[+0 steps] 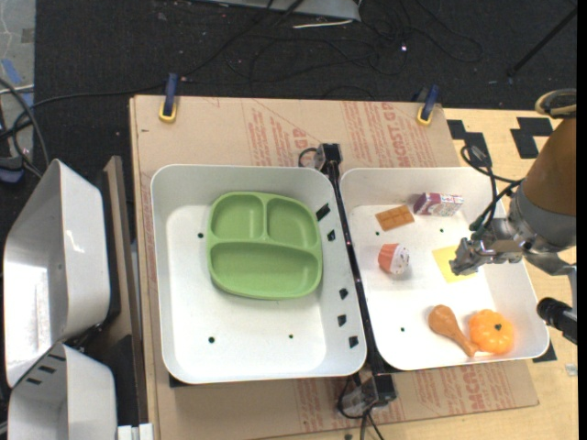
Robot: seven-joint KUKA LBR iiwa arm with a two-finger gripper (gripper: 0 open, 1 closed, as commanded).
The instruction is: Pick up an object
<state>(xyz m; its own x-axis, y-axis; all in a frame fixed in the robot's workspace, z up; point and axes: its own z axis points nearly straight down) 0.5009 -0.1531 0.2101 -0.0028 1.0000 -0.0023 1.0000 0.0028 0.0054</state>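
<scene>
I have the gripper (pixel 461 262) over the flat yellow piece (pixel 447 262) in the right bin (pixel 527 287), and that thin, light, probably slippery slip needs taking by an edge.

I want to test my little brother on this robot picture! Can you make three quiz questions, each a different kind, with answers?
1. True or false: the green plate sits in the left bin.
2. What lies beside the orange pumpkin? A) drumstick B) spoon C) cup
3. Which colour is the flat piece under the gripper?

Key: 1 true. 2 A, the drumstick. 3 yellow, the yellow piece.
</scene>
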